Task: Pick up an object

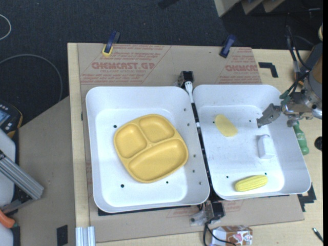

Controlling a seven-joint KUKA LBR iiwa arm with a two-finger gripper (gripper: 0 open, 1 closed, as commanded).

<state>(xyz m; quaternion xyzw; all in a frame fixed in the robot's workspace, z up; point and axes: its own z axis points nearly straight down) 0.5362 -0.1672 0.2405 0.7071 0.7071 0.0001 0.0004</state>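
Hovering at the right bin's edge, nothing picked yet.

My gripper (287,113) hangs over the right bin (241,94); whether it's open I can't tell. The white block (264,146) lies nearest.

Two shallow white plastic bins, left (102,152) and right (241,97), show a smooth, faintly speckled matt finish on a tan cardboard sheet (169,60) printed in red. A yellow three-compartment plastic plate (150,147) has a soft sheen. The yellow corn cob (251,183) looks ridged and rough; the pale yellow oval piece (225,125) smooth; the small white block (264,146) matt.
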